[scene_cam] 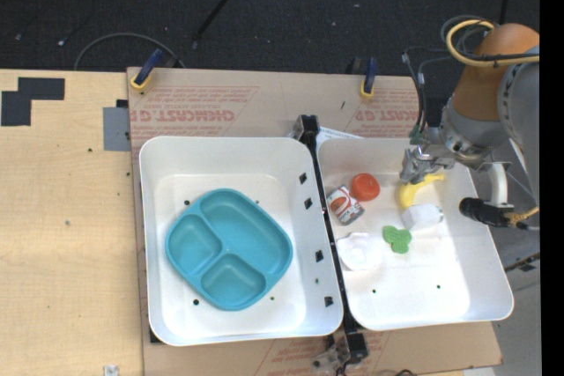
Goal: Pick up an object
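**The Arm Reaches Down to the Yellow Toy**

Nearest the camera, the left bin (159, 313) holds a blue plate (229, 248) with three parts. It lies flat, and nothing is on it.

In the right bin (480, 299) there are small things. A white lump (357, 251) lies near the middle wall. Beside it is a green toy (397, 239), and next to that a small white block (424, 216). A bit farther back stand a small can (345, 205) and an orange ball (365, 187).

The yellow toy (414, 189) lies at the far side, right under the gripper (421, 165). The white block is just beside it, so the gripper may bump the block or push the yellow toy away. The toy looks round and could slip out.

The arm (480, 97) comes in from the right and bends down over the bin. The gripper points down at the yellow toy and looks like it touches it. It is too small to tell if it grips the toy or not.
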